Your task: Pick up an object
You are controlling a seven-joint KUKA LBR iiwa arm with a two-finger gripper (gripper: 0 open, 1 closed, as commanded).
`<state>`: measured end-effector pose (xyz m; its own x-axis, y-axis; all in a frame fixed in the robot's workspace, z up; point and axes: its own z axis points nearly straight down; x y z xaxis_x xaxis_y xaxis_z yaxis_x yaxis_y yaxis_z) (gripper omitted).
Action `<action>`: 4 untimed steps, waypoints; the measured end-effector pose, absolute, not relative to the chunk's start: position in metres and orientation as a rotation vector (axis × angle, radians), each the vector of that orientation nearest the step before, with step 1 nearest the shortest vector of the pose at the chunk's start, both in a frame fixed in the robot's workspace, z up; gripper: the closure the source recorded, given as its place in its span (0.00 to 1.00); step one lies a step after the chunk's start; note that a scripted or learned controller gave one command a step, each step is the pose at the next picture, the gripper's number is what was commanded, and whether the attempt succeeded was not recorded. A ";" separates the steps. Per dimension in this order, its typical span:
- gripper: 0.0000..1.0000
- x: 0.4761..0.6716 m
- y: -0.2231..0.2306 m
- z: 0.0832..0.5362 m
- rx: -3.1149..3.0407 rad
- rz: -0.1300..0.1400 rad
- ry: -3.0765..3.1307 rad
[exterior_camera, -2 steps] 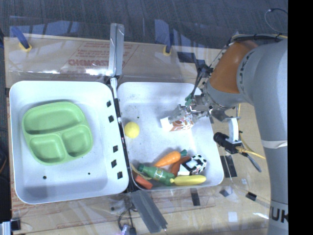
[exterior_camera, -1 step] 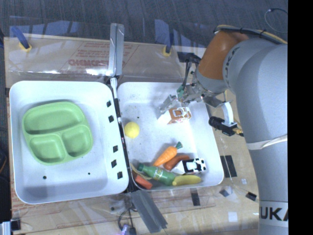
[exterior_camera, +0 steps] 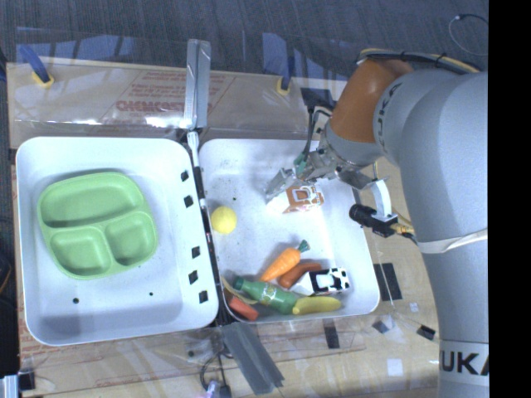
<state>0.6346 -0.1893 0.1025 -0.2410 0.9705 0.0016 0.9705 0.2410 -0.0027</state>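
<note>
The right bin (exterior_camera: 249, 160) holds several toys. A yellow ball (exterior_camera: 222, 220) lies near its left wall. An orange carrot (exterior_camera: 282, 264), a green bottle (exterior_camera: 267, 294), a yellow banana (exterior_camera: 316, 305) and a black-and-white cow toy (exterior_camera: 329, 281) crowd the front. A small white and orange packet (exterior_camera: 304, 197) lies toward the back right. My gripper (exterior_camera: 286, 181) hangs low over the back of this bin, its tip just left of and above the packet. Nothing is visibly held.
The left bin (exterior_camera: 33, 305) carries a green divided plate (exterior_camera: 98, 222). A grey divider with black clips (exterior_camera: 196, 222) separates the two bins. The arm's orange band (exterior_camera: 365, 98) and grey body (exterior_camera: 440, 164) cover the right bin's back right corner.
</note>
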 end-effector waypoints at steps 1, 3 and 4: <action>0.00 0.647 -0.183 0.093 -1.957 0.000 -2.460; 0.00 0.656 -0.208 0.096 -1.733 0.000 -2.626; 0.00 0.659 -0.208 0.098 -1.569 -0.001 -2.730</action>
